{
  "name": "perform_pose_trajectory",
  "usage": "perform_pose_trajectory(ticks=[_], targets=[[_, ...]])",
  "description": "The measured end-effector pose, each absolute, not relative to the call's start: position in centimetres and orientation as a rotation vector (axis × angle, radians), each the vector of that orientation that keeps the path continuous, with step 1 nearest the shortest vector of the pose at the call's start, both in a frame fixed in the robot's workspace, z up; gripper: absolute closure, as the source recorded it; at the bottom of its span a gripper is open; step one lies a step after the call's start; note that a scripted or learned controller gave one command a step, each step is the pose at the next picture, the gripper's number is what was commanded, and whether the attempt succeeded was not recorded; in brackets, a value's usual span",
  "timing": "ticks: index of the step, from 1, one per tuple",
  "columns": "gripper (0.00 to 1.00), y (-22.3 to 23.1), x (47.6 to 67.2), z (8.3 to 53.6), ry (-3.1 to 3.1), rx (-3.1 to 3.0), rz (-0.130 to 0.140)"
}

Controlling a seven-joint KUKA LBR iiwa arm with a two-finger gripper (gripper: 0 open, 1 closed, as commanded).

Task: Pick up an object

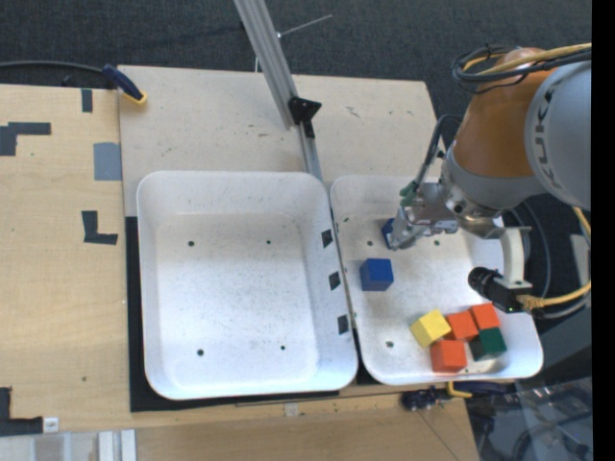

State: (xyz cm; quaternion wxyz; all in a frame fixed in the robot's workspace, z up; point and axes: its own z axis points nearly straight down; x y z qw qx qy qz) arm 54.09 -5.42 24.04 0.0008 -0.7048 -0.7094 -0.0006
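My gripper [407,227] hangs low over the back part of the right bin [360,205], below the grey and orange arm. A small blue patch [389,230] shows at its left side; I cannot tell whether this is a block or part of the tool. A blue cube [377,275] lies on the bin floor a little in front and to the left of the gripper, apart from it. At the bin's front right corner sit a yellow cube [431,327], two orange cubes [462,324] [448,354] and a green cube [490,343], packed close together.
The left bin [231,286] lies beside the right one, their rims meeting in the middle. A slanted metal rail [274,51] runs from the top down to the bins' shared back edge. Cables and a black fitting [490,284] hang from the arm over the right bin's right rim.
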Motion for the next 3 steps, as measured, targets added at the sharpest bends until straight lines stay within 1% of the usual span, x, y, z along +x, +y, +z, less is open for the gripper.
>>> perform_pose_trajectory(ticks=[1,2,3], targets=[[1.00,-0.9,56.4,24.4,-2.228,-2.213,-0.002],[1.00,4.5,57.1,23.5,-2.227,-2.213,0.002],[1.00,9.7,59.0,22.2,-2.227,-2.213,0.001]])
